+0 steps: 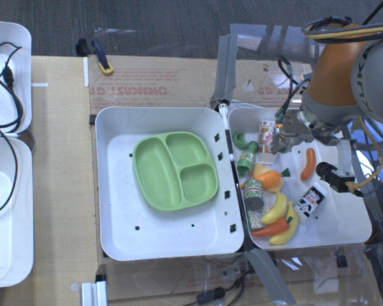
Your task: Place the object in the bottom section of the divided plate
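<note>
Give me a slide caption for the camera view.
Green divided plate sits in left bin; gripper hovers over toy food in right bin.

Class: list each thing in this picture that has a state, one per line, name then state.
divided plate: flat in left bin, nothing in its sections
green bottle: lying on its side
small can: upright
banana: lying among the toys
milk carton: lying flat

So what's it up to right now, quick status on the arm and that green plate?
Gripper low over the right bin, among the toy food. Green divided plate in the left bin, nothing on it. Path to plate looks clear.
</note>
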